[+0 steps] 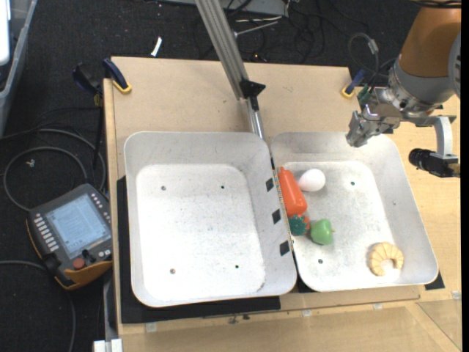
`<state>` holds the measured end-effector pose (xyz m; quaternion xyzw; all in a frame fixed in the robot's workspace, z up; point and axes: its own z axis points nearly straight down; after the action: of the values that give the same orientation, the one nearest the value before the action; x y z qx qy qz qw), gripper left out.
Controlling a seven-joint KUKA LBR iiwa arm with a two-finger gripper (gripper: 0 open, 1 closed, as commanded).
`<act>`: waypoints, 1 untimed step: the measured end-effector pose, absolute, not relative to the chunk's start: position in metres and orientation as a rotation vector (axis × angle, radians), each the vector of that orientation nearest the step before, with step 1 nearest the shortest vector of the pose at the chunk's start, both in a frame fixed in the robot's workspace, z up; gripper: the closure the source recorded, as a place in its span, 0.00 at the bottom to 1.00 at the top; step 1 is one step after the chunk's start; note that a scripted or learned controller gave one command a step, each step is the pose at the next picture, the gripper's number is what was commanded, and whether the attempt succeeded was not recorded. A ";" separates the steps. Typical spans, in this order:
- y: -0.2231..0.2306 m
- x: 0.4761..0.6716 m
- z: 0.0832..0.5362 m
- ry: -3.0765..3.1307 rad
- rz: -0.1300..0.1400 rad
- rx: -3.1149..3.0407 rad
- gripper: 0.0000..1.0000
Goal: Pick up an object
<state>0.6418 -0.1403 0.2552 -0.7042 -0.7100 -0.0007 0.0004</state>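
We see grey gripper (360,133) above far rim of right shallow white bin (410,204); jaws state we cannot tell. Inside bin: orange plastic carrot (292,191), white egg (313,180), green toy vegetable (320,231), beige croissant-like piece (385,258).

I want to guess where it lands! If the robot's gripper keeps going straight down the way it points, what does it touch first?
Probably the bare far rim of the right shallow white bin, below the two-finger gripper. Depth is unclear.
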 end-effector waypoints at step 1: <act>-0.090 0.646 0.262 -2.231 -0.002 -2.212 1.00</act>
<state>0.6458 -0.0896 0.2616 -0.7042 -0.7100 -0.0007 -0.0001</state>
